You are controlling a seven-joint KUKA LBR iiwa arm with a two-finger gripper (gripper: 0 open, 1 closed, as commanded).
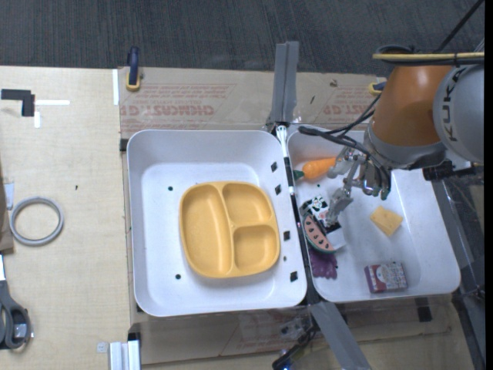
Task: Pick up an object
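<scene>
Over the right bin (431, 280), gripper (339, 206) hangs low by the left wall, arm (420, 106) coming in from the upper right. Can't tell the hand's state from this angle, and nothing is visibly held. Just below the tip: a small black-and-white toy (316, 206), a watermelon slice (317, 236) under that, then a purple piece (323, 264) near the front-left corner. Carrot (317, 168) lies near the back-left, just beside the wrist. Yellow cheese block (387, 221) sits mid-bin, apart from the tip. Small red packet (385, 277) near the front edge. Left bin (146, 206) holds a yellow divided plate (229, 229), centred.
</scene>
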